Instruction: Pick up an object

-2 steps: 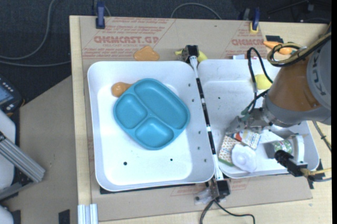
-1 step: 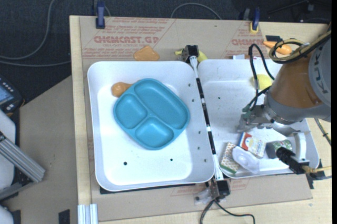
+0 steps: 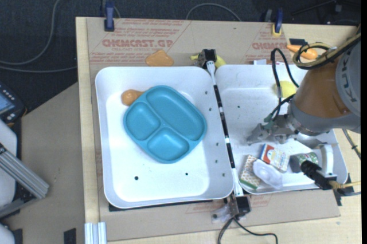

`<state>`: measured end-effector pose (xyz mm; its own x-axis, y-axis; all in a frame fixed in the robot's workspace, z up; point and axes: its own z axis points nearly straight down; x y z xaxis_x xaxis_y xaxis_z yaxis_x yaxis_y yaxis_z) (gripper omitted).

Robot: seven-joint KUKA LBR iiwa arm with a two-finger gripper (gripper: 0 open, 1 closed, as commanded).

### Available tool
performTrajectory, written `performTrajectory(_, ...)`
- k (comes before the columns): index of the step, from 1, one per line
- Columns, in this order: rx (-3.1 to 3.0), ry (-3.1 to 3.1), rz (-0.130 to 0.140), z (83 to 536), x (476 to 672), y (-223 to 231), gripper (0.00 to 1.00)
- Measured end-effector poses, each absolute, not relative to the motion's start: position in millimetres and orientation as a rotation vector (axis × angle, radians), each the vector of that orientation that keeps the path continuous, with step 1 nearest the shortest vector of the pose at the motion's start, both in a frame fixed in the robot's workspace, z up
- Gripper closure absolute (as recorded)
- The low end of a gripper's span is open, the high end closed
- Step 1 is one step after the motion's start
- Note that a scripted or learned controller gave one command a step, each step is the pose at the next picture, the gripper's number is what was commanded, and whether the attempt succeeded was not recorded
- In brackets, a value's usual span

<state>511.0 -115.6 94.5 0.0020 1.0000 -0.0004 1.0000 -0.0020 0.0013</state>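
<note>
We see the end effector (image 3: 259, 133) low in the right bin (image 3: 243, 94), and we cannot tell its state from this angle. Just below and to its right lie the candidate objects: a small red-and-white packet (image 3: 274, 157), a clear wrapped item (image 3: 268, 173) and a patterned sachet (image 3: 247, 170), huddled near the bin's front edge. Well to its left, in the other bin (image 3: 109, 122), sits a blue divided tray (image 3: 165, 122). We judge this the approach step; next, it must settle over 1 item and close.
</note>
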Motion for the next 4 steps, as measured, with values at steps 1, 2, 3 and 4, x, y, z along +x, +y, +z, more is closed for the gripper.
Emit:
performTrajectory(1,2.229,2.218,-0.005,83.9,476.8,-158.2,0.0)
performTrajectory(2,2.21,2.217,0.005,85.8,582.7,-192.0,0.0)
performTrajectory(3,2.211,2.219,0.005,85.8,646.5,-209.5,0.0)
performTrajectory(4,2.216,2.221,0.005,121.4,668.4,-223.2,0.0)
